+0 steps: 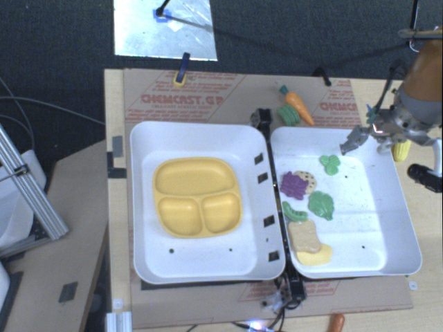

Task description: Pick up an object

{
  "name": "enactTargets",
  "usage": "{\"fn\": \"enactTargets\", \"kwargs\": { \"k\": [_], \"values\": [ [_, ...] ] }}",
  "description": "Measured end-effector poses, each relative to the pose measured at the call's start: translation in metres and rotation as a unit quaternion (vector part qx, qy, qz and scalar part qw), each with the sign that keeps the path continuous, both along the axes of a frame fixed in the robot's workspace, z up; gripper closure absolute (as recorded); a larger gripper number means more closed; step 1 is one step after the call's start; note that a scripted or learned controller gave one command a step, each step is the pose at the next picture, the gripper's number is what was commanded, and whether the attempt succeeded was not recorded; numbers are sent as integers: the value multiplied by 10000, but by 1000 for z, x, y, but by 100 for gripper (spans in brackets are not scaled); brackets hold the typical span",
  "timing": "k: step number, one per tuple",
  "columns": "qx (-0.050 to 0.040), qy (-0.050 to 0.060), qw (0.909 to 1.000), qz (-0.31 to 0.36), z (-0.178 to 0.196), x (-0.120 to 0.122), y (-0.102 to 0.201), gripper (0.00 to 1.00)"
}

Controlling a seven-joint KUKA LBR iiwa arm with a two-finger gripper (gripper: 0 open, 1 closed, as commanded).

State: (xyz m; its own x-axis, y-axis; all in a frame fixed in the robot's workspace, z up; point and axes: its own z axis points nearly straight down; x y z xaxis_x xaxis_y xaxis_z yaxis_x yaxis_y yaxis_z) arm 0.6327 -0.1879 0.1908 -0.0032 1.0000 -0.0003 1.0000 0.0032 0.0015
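The right bin (387, 206) holds several toy foods. A small green piece (330, 163) lies near the bin's back. Purple grapes (293, 185) lie against a brown cookie (308, 179) at the left wall. Below them are a green leafy piece (321, 205), a green pickle shape (294, 214), a tan bread slice (304, 236) and a yellow piece (315, 256). My gripper (365, 138) hangs over the back right part of this bin, up and to the right of the small green piece. I see nothing held in it.
The left bin (142, 206) holds a yellow divided plate (198, 194). A toy carrot (300, 106) and a green toy (288, 115) lie on the cardboard behind the bins. A blue and yellow tool (182, 70) lies further back left.
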Motion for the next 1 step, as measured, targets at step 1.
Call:
{"fn": "enactTargets", "kwargs": {
  "k": [1],
  "values": [
    [24, 31, 10000, 39, -112, -8, 97, 0]
  ]
}}
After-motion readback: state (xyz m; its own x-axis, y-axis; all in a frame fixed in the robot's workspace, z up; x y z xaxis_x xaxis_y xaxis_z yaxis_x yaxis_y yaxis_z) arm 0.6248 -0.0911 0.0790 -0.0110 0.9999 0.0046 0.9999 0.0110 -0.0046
